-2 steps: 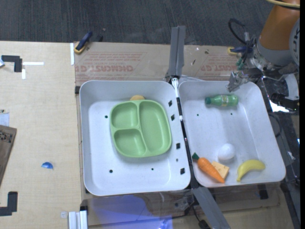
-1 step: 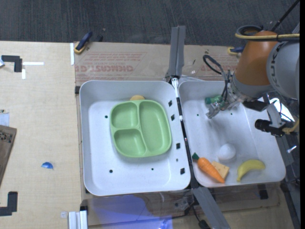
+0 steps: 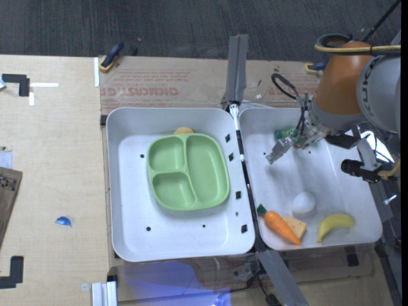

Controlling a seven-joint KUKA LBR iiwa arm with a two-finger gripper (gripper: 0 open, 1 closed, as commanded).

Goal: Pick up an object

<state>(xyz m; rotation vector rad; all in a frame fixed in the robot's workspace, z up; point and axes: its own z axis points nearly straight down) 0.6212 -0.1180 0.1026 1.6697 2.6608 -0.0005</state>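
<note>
End effector sits over the upper left part of the right bin, pointing down and left from the grey arm with its orange band; whether it is open or closed cannot be told at this angle, and nothing shows between its tips. Loose objects lie along the bin's near edge, well apart from the end effector: a carrot at the near left corner, a tan cheese-like wedge touching it, a white ball just behind the wedge, a banana to the right. A small green item lies near the back, partly hidden by the wrist. Left bin holds a green three-compartment plate; a yellowish object peeks out behind the plate's far rim. Both bins rest on the table.
</note>
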